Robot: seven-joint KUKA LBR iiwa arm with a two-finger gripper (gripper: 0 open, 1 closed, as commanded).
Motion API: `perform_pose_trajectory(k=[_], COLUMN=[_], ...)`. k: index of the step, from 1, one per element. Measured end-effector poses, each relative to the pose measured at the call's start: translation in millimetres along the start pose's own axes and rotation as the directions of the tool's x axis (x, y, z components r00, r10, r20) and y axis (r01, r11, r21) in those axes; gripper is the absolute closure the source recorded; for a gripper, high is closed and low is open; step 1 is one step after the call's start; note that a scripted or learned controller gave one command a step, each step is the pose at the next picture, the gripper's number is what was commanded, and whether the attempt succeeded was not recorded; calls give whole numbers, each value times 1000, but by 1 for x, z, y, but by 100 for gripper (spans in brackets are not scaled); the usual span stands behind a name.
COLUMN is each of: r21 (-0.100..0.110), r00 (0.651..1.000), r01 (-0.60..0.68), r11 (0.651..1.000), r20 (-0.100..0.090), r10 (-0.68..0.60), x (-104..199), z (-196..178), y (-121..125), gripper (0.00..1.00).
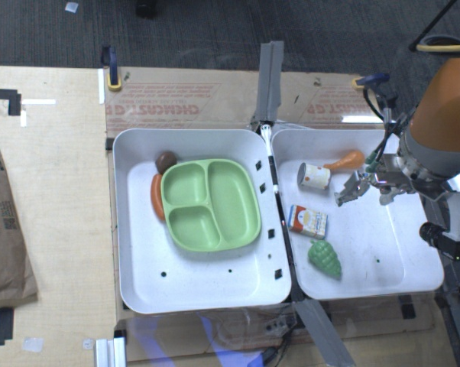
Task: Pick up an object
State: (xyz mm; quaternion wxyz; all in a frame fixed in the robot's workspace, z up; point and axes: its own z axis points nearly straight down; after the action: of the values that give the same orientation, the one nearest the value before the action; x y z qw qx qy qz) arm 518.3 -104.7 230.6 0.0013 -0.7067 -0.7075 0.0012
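My gripper (366, 193) hovers over the right bin (413, 270), its fingers spread open with nothing between them. Just left of it a small white cup (314, 177) lies on its side. An orange carrot (345, 160) rests behind the cup, near the bin's far wall. A small red and white carton (307, 221) lies near the bin's left wall, and a green bumpy toy (325, 259) sits in front of it.
The left bin (192, 289) holds a green divided plate (211, 203), a brown round item (166, 161) and an orange-red sausage shape (157, 196) at the plate's left edge. A grey divider bar (270, 82) stands behind the bins. A brown paper bag (4, 228) lies far left.
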Motion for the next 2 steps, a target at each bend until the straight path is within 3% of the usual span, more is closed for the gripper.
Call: perform_pose_trajectory(k=[1, 2], r21=[1, -9], r00=[980, 993], r01=[-197, -118], r11=[980, 993], r20=[0, 0], r10=[197, 118], x=[36, 10], z=[40, 135], y=[12, -8], gripper=[0, 0])
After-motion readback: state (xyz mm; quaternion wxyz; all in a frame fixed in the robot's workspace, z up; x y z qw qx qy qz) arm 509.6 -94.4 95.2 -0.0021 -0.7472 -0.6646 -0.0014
